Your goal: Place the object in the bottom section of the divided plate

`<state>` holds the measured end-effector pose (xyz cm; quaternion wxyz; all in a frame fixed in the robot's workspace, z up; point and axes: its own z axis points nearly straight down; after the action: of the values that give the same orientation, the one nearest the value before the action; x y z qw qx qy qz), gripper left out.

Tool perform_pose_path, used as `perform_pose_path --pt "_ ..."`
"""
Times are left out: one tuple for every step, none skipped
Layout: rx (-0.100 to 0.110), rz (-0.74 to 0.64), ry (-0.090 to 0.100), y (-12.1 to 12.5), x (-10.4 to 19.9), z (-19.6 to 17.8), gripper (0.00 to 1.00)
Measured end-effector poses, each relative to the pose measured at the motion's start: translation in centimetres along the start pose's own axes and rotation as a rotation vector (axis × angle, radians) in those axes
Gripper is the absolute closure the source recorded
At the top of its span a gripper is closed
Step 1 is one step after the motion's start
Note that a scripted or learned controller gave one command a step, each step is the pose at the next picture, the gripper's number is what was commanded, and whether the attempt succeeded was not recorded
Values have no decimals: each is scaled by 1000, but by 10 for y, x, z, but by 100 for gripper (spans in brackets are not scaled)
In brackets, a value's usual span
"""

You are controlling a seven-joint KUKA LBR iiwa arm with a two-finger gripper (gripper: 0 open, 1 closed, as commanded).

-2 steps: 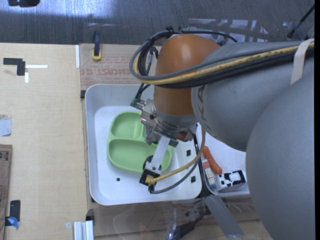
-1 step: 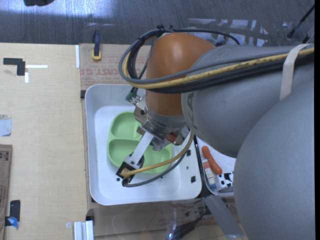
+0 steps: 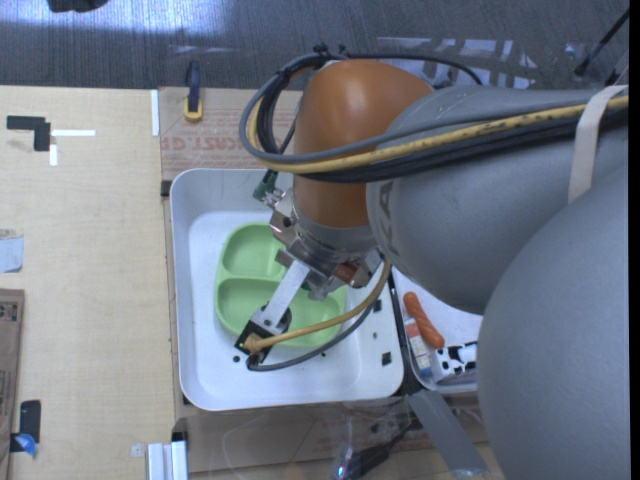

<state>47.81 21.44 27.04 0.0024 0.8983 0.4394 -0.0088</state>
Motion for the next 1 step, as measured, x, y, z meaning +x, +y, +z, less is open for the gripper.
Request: perform_pose_path --pt "-2 76 10 6 22 17 100"
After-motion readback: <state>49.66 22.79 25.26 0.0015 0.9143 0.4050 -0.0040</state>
